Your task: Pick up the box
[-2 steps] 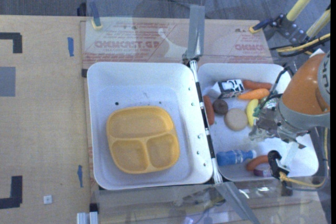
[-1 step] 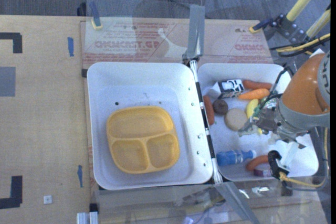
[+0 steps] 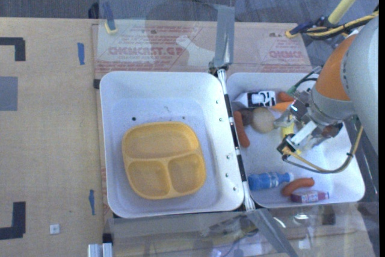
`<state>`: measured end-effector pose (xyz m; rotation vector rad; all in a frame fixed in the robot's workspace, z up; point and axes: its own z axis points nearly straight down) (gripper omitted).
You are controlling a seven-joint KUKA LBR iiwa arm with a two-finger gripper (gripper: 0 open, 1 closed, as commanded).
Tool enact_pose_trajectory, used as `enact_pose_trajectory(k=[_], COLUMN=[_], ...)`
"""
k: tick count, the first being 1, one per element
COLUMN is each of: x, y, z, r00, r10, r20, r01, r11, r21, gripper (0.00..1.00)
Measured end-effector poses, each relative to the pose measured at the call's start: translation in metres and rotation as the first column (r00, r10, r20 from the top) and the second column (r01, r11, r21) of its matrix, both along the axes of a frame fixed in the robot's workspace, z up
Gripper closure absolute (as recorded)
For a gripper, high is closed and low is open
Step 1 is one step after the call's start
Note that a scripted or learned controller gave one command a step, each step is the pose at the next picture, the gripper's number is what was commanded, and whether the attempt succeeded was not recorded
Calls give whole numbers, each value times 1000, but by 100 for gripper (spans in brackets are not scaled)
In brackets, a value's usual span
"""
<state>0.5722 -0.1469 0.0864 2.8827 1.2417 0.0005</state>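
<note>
You've got the gripper (image 3: 289, 125) down inside the right shallow white bin (image 3: 337, 173), reaching in from the right under the grey arm (image 3: 367, 69) with its orange band. From this slanted overhead look you cannot tell whether the hand is wide, narrow or holding anything; its tip is too cluttered to read.

Your target, the small black-and-white box (image 3: 260, 98), lies at the far end of that bin, close to the divider between the bins. It sits up and to the left of the gripper, apart from it, flat on the bin floor.

Between the two you see a beige round lump (image 3: 263, 120), just below the box and just left of the gripper. An orange carrot-shaped piece (image 3: 281, 106) lies beside the box's right end. A reddish-brown sausage-shaped piece (image 3: 242, 128) runs along the divider. At the near end, a blue plastic bottle (image 3: 271, 180) lies on its side, with a red sausage-shaped piece (image 3: 298, 185) and a small pink packet (image 3: 310, 195) next to it.

Over in the left shallow white bin (image 3: 156, 90), a yellow divided plastic tray (image 3: 163, 159) sits alone.
</note>
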Motion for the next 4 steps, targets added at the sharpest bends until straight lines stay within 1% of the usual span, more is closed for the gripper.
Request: enact_pose_trajectory(k=[1, 2, 3, 4], x=[-40, -58, -57, -56], y=[-31, -57, -55, -55], z=[227, 216, 226, 226], r00=[994, 974, 973, 973], r10=[105, 227, 232, 232], r20=[-3, -4, -4, -5], r01=[-105, -226, -232, -232], r11=[994, 974, 973, 973], r21=[2, 4, 2, 2], gripper=[0, 0, 100, 0])
